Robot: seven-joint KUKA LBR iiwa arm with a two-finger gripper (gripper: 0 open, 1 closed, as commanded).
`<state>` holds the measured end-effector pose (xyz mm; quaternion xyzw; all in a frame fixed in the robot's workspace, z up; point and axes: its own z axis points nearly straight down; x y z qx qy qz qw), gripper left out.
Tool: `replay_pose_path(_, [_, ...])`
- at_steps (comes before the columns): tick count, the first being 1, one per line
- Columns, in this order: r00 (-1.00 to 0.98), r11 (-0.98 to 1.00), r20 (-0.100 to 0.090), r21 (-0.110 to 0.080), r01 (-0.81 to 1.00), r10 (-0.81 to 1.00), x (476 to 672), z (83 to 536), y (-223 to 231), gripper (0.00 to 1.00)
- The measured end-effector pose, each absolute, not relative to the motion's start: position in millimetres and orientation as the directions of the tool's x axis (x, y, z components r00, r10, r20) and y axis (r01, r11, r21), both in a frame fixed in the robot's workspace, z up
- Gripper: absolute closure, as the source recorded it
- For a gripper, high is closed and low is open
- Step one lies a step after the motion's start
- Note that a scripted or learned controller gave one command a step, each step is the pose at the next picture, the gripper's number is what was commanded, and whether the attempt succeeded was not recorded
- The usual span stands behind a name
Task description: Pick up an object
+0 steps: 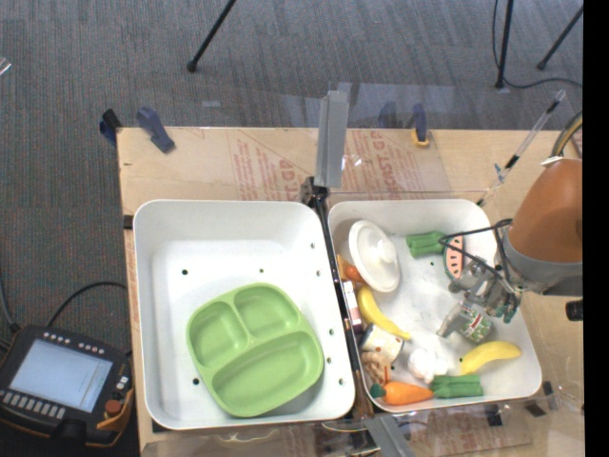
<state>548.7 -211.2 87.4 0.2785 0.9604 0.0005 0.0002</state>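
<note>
From the overhead camera, the gripper (473, 314) sits low in the right bin (433, 212), just above the yellow banana (490, 355), its 2 fingers clamped on a small greenish object (477, 327)

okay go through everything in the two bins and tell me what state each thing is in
Green divided plate: flat, upright, in the left bin.
White lid: tilted against the right bin's left side.
Two bananas: lying flat, unpeeled.
Carrot: lying at the front wall.
Gripper: lowered into the right bin, beside a small green-labelled item.
</note>
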Motion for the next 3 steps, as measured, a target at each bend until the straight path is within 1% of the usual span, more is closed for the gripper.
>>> replay_pose_path(1, [-0.83, 0.83, 0.002, 0.0, 0.557, 0.557, 485.2, 86.8, -211.4, 0.0])
replay_pose_path(2, [-0.829, 0.829, 0.003, 0.0, 0.56, 0.56, 477.3, 86.5, -208.9, 0.0])
replay_pose_path(3, [-0.842, 0.842, 0.001, 0.002, 0.539, 0.539, 510.9, 87.1, -212.1, 0.0])
